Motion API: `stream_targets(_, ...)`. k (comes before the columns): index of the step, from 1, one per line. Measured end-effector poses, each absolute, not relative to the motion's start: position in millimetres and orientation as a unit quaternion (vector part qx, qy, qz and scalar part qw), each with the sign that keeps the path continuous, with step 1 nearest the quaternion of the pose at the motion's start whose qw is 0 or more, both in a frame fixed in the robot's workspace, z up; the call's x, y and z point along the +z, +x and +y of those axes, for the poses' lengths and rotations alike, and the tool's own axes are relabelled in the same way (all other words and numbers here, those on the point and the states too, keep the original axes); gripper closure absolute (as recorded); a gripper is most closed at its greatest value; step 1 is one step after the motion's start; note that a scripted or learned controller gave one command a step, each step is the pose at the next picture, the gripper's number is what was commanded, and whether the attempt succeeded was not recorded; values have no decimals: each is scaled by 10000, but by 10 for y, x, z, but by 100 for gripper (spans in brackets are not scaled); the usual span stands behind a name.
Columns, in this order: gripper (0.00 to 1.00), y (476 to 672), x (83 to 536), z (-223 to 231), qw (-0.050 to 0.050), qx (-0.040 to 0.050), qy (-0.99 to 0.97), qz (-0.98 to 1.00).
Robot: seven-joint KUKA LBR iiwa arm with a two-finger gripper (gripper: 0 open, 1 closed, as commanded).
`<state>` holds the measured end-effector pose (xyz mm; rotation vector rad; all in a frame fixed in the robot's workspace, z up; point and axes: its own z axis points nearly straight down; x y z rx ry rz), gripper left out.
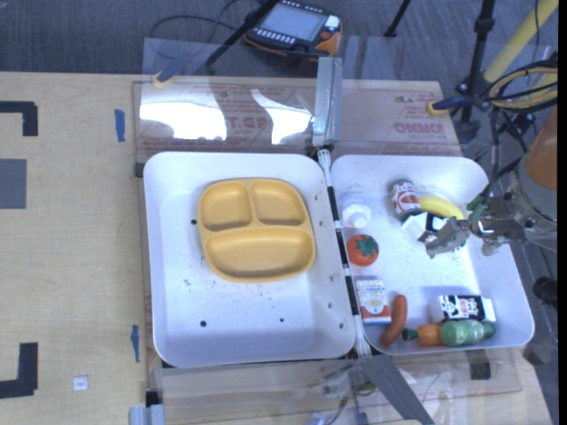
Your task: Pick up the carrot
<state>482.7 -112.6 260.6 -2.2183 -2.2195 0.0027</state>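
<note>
Small orange plastic carrot (pixel 429 334): right white bin (pixel 505 282), near front rim, beside green vegetable (pixel 467 331). End effector (pixel 443 237): hovering mid-bin, well apart from carrot; finger state indeterminable.

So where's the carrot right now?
The carrot lies at the near edge of the right bin, between a red sausage on its left and a green vegetable on its right.

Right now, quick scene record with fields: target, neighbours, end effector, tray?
target: carrot, lying at the right bin's near edge
neighbours: green vegetable on its right, sausage on its left
end effector: over the right bin, apart from the carrot, near the banana
tray: yellow divided plate in the left bin
also: tomato, milk carton
</note>
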Motion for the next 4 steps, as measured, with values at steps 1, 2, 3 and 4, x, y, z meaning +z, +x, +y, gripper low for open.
stream_targets(1,0,4790,1105,-1459,5,0,-6578,-7532)
stream_targets(2,100,4795,1200,-1461,-11,-4,-6583,-7527)
stream_targets(3,100,4804,869,-1426,-2,-16,-8108,-5854)
stream_targets(4,100,5324,1810,-1455,-2,8,-8744,-4852)
